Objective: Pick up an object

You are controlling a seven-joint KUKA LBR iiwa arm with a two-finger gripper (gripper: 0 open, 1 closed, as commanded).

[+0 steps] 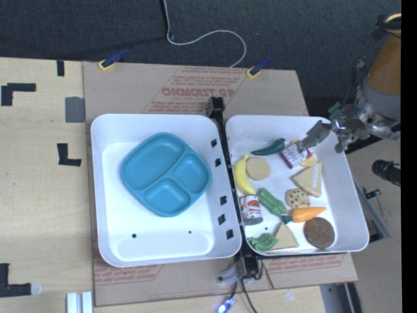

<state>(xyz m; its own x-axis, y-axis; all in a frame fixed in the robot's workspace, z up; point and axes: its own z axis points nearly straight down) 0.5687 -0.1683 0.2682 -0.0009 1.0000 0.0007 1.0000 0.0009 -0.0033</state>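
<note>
While the arm (384,77) is reached in over the right bin (355,194), the jaws are seen above its upper right corner; whether they are open or closed cannot be told, and nothing is seen held. Just below the jaws, a small packet (293,154) is found beside a green pepper (268,148). Farther below are laid a cheese wedge (309,179), a carrot (306,214) and a banana (243,176). Well apart, a blue tray (166,173) is held in the left bin (104,194).

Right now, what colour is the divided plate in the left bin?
Light blue; the plate shows best in the camera view.
</note>
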